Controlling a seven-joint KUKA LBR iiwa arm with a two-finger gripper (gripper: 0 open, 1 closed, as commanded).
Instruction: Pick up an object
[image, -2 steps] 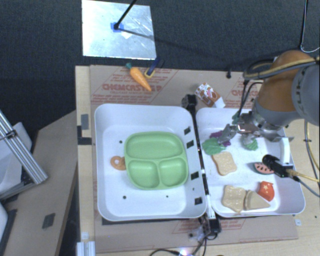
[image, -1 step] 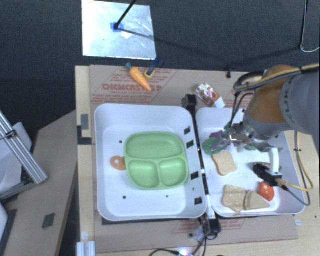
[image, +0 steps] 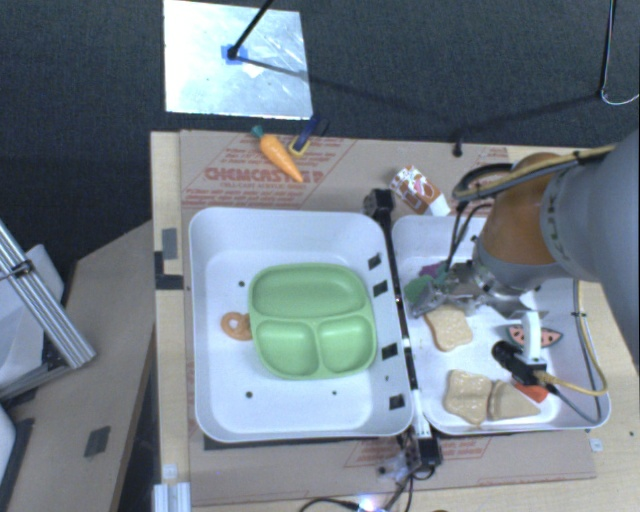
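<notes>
A small dark green object (image: 416, 293) with a crumpled, uneven outline lies in the right bin (image: 420, 235), in its upper left part, close to the wall beside the left bin (image: 215, 290). A bit of purple (image: 433, 270) shows just above it, and a tan toast-shaped piece (image: 448, 328) lies just below; whether either touches it cannot be made out. Two more tan pieces (image: 470, 396) lie side by side near the bin's front edge. The left bin holds a green divided plate (image: 305, 320) with a small orange ring (image: 237, 326) beside it. On the counter (image: 168, 200) behind the bins lie a toy carrot (image: 281, 158) and a small printed packet (image: 418, 190). The grey arm (image: 590, 220) reaches in from the right, its orange band (image: 515, 225) over the right bin, and the gripper (image: 440, 290) is down at the green object's right side. Whether it is open or closed, or grips anything, cannot be told.
</notes>
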